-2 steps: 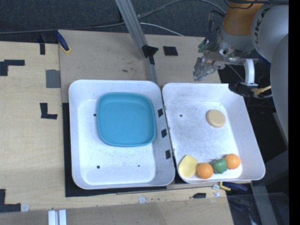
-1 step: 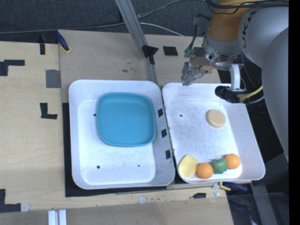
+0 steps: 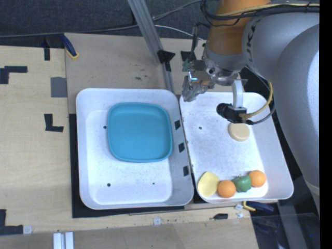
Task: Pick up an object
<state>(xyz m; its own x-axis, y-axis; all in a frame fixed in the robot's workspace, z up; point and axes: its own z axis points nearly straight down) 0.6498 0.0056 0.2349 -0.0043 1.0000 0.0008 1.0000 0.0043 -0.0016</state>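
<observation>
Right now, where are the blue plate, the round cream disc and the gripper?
blue plate (image 3: 139, 132): camera view, centre of its face.
cream disc (image 3: 239, 132): camera view, middle of its top.
gripper (image 3: 191, 93): camera view, at its fingertips.

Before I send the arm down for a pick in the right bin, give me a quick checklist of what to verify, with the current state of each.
1. Gripper carries nothing: cannot tell, its tip is small and dark at the right bin's far left corner.
2. Gripper over a target: not ok, it hangs away from every object.
3. Nearest target free to grasp: ok, the cream disc lies alone on the bin floor.
4. Other targets separated: not ok, the yellow piece, two orange balls and green object crowd the near wall.
5. Blue plate out of the way: ok, it lies in the left bin.
</observation>
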